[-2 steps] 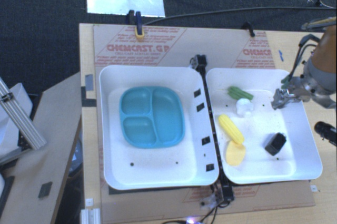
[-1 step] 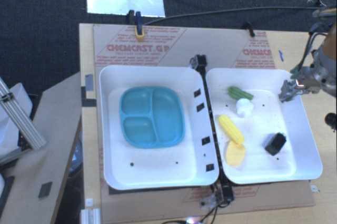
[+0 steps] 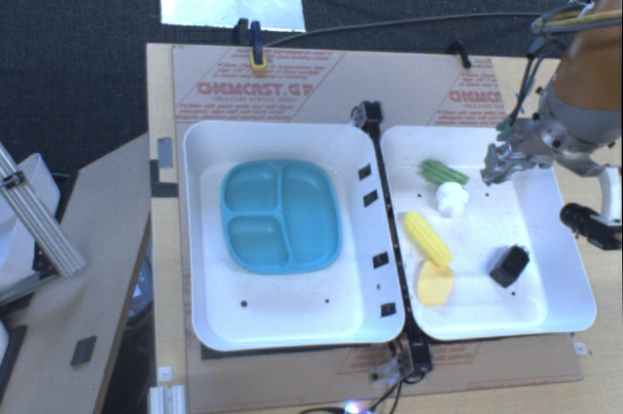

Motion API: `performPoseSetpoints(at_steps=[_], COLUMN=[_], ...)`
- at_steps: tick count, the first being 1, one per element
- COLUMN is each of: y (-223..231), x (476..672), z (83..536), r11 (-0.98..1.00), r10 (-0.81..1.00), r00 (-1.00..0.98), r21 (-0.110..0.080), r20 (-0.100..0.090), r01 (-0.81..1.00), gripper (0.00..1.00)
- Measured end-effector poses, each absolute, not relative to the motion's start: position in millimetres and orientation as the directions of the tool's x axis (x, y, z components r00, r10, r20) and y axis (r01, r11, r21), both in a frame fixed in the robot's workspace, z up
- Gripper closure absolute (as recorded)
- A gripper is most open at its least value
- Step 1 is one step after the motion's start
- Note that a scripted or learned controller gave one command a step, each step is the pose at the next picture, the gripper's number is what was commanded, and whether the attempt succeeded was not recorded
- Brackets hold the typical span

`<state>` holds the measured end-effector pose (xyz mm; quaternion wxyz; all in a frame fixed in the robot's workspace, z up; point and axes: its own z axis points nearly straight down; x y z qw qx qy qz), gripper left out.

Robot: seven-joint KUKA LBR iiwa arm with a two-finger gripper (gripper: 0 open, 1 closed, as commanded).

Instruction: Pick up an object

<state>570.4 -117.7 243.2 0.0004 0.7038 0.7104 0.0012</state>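
At the left of the frame, the left bin (image 3: 209, 207) holds a blue divided plate (image 3: 282, 215), lying flat near the bin's middle with its three compartments facing up. A black divider strip (image 3: 384, 227) runs down the centre of the picture where the two bins meet.

Just past it, in the right bin (image 3: 560, 305), a green vegetable piece (image 3: 444, 172) lies toward the upper part, with a small white object (image 3: 451, 199) touching or just below it (the two sit so close that contact cannot be judged). Lower and slightly left lies a yellow corn cob (image 3: 426, 238), tilted, and just below that a yellow round piece (image 3: 436, 284), the two close together. Toward the lower right of this bin sits a small black object (image 3: 508, 265), well apart from the rest.

At the upper right, the gripper (image 3: 498, 164) hangs over the right bin near the green piece; whether it is released or clenched cannot be told, and nothing is seen in its grasp.
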Motion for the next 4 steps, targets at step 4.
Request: performPoseSetpoints(at_steps=[4], y=[85.6], x=[636.9], z=[222.9], r11=[0.01], r10=[1.0], r00=[-0.01], r21=[0.005], r20=[0.003], r01=[1.0], gripper=[1.0])
